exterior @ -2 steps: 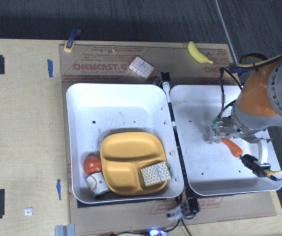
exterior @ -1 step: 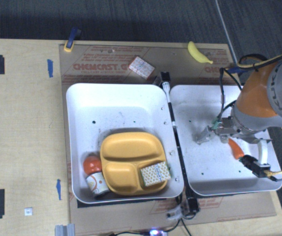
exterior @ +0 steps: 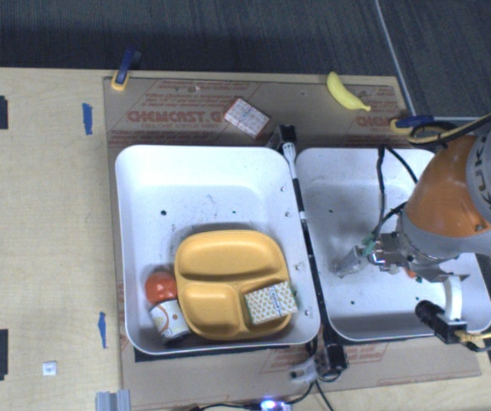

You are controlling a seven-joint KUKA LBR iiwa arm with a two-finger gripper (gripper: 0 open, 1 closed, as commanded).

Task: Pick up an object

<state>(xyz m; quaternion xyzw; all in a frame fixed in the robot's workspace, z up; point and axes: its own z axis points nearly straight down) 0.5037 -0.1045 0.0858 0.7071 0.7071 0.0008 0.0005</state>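
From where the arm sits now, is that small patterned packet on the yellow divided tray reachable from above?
Probably yes. The small patterned packet lies on top of the yellow divided tray in the left white bin, nothing above it. The gripper is low in the right white bin, so it must lift over the divider.

Arm [exterior: 464, 204]: grey casing, broad orange band above the wrist, partial black lettering "KU" on the grey shell. Black cables loop along the wrist, plus a yellow one near the base. End effector [exterior: 354, 261]: small metallic grey unit with green and red bits at its mount.
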